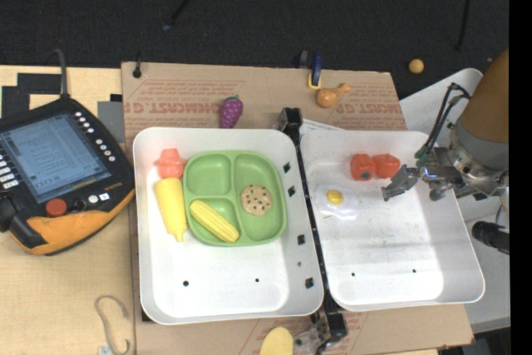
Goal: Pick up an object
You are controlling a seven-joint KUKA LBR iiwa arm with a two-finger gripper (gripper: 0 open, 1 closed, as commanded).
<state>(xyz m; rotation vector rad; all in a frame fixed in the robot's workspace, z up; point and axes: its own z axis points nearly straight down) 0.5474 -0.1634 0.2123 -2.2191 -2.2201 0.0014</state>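
Spread apart with nothing between them, the jaws of the gripper (418, 180) hang over the right bin (391, 283), just right of the orange-red toy (373, 166) lying on its floor, with a small yellow piece (334, 197) on a clear wrapper below-left of that toy. Left of the toy, the left bin (216, 291) holds a green divided plate (233, 197) with a corn cob (214, 220) and a cookie (256, 199), beside a yellow bottle (170, 207). Both smooth white bins sit on brown cardboard (266, 96) on a pale wooden bench, where a purple grape toy (230, 111) and a pear-shaped toy (331, 95) lie behind the toy.
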